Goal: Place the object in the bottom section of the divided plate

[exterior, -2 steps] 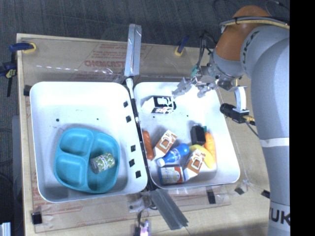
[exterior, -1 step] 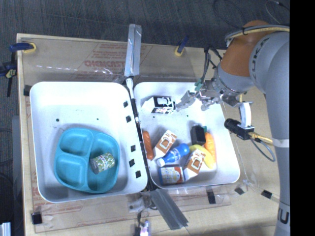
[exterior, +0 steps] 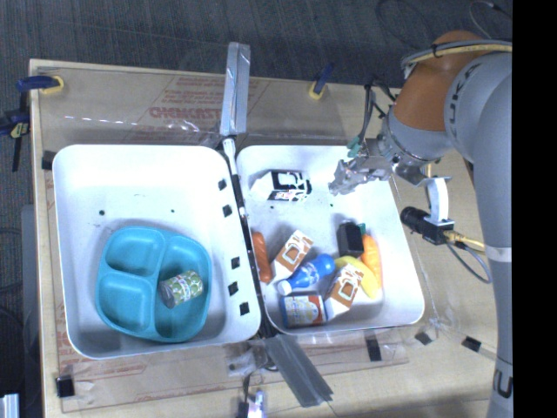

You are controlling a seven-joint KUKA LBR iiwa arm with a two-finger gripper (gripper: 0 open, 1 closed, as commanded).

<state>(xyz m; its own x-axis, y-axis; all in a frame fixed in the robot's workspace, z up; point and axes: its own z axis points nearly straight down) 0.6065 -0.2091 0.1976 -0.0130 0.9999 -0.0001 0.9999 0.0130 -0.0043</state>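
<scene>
The camera view looks down on two white bins side by side. Nearest, at the bottom of the right bin (exterior: 409, 307), is a heap of small items: a flat carton with a red and white label (exterior: 303, 310) at about six o'clock, a small white bottle with a blue cap (exterior: 306, 276) just above it, two orange and white snack boxes (exterior: 294, 252) beside the bottle, a yellow and orange fruit-like piece (exterior: 369, 264) at about four o'clock and a dark block (exterior: 351, 236) touching it. An orange carrot-like stick (exterior: 261, 258) lies along the divider wall.

In the left bin (exterior: 78, 181) sits the blue divided plate (exterior: 130, 281), at about six o'clock of that bin. A small jar with a green patterned label (exterior: 181, 288) lies on its side in the plate, in the compartment toward the lower right, near the ridge between sections. I judge that this is the task's object and that it already rests in or close to the bottom section.

Farther away, at about twelve o'clock of the right bin, is a black and white packet (exterior: 288, 185). Just to its right the gripper (exterior: 348, 178) hangs over the bin; I cannot tell the state of its grip, and nothing is visible in it.

The placing step looks done or nearly done. The next move probably calls for checking that the jar is fully inside the bottom section.
</scene>
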